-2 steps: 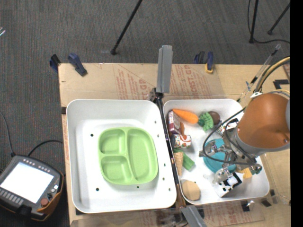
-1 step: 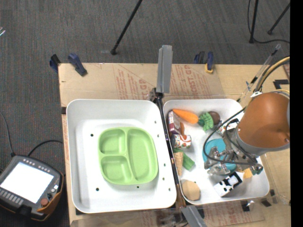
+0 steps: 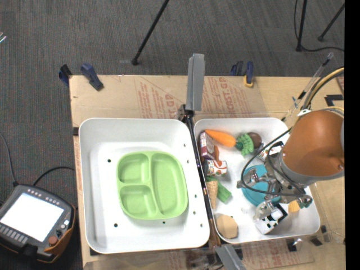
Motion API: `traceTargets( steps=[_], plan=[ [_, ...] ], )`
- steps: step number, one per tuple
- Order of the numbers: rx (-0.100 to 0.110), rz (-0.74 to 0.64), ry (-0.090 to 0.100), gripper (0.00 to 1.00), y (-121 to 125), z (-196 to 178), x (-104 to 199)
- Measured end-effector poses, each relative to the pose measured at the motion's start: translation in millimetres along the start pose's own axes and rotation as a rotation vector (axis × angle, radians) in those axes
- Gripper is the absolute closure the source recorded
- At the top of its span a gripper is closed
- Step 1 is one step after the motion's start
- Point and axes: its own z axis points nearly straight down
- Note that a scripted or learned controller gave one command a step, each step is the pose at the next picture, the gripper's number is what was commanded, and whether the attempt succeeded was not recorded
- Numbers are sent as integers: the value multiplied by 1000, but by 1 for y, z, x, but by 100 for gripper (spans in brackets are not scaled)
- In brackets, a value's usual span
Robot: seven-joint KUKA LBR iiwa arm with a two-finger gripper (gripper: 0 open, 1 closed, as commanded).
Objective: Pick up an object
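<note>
Two shallow white bins sat side by side on the brown surface (image 3: 140, 97), with a grey post (image 3: 196, 83) rising at the far end of the seam between them. The left bin (image 3: 93, 151) carried a light green divided plate (image 3: 152, 184), lying flat near its middle, with three compartments facing up.

The right bin (image 3: 264, 121) was crowded. An orange carrot (image 3: 220, 138) with a green leafy top (image 3: 245, 144) lay toward its far edge, and a small dark brown round thing (image 3: 255, 139) sat just beside the leaves. Along the inner wall lay a small dark packet (image 3: 206, 145), with a little can bearing a red and white label (image 3: 215, 167) just nearer than it. Nearer still were a cone-shaped piece (image 3: 213, 190) and a small green piece (image 3: 224, 193), touching or nearly so. A tan, rounded lump (image 3: 226, 226) rested close to the near wall. A teal bowl (image 3: 254, 191) stood near the middle of that bin, partly covered by the arm.

The arm (image 3: 313, 145) reached in from the right, its orange band and black cables blocking much of the bin's right half. The tool (image 3: 269, 215) hung low over the near right part of the bin, just above or touching a small black and white thing (image 3: 266, 224); a little yellow piece (image 3: 293, 206) lay beside it. Whether the tool was spread or pressed together could not be told, nor whether it gripped anything.

Blue clamps (image 3: 90, 75) held the far edge of the surface, and a handheld screen unit (image 3: 34, 218) lay on the floor at the left.
</note>
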Motion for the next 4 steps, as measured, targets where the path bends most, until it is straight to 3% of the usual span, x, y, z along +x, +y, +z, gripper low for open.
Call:
traceTargets(
  steps=[1, 2, 3, 4],
  plan=[
    [-3, -5, 2, 100, 1, -6, -2],
    [-3, -6, 2, 0, 2, -6, -2],
    [-9, 142, 36, 0, 5, 24, -6],
    [-5, 285, 39, 0, 53, 23, -21]
  ],
)
